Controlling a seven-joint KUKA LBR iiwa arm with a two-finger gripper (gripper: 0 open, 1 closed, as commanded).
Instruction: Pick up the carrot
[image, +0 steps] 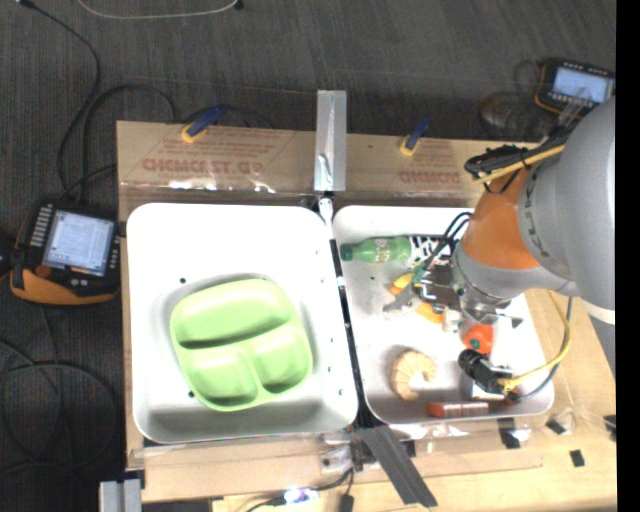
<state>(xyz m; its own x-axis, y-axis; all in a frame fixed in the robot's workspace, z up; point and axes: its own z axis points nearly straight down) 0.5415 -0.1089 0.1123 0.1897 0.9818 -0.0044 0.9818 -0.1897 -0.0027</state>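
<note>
- Gripper (447, 300) low inside the right bin (375, 335), below the grey wrist and orange band, roughly mid-bin and nearer the far wall.
- Released or clenched: cannot tell, working end hidden among the wrist hardware.
- Carrot (478, 337): small orange piece on the bin floor, just beside the gripper, on its near side and a little toward the view's right.
- Not seen gripped; contact with the gripper impossible to judge.
- Small yellow piece (430, 311) tight against the gripper on its view-left side, partly covered.
- Small green-and-yellow scrap (400, 285) near the gripper, farther to the view's left.
- Green bottle (380, 249) lying on its side beyond the gripper, up toward the far-left corner of the same bin.
- Black-and-white patterned thing (432, 246) just beyond the gripper, between bottle and wrist; kind unclear.
- Curled tan-and-orange thing (412, 371) on the near side of the gripper, apart from the carrot and to its view-left.
- Brown-red stick (456, 408) along the near wall, well on the near side of the gripper.
- Left bin (150, 300), well apart from the gripper to the view's left, with a green divided plate (240, 340) lying in it.
</note>
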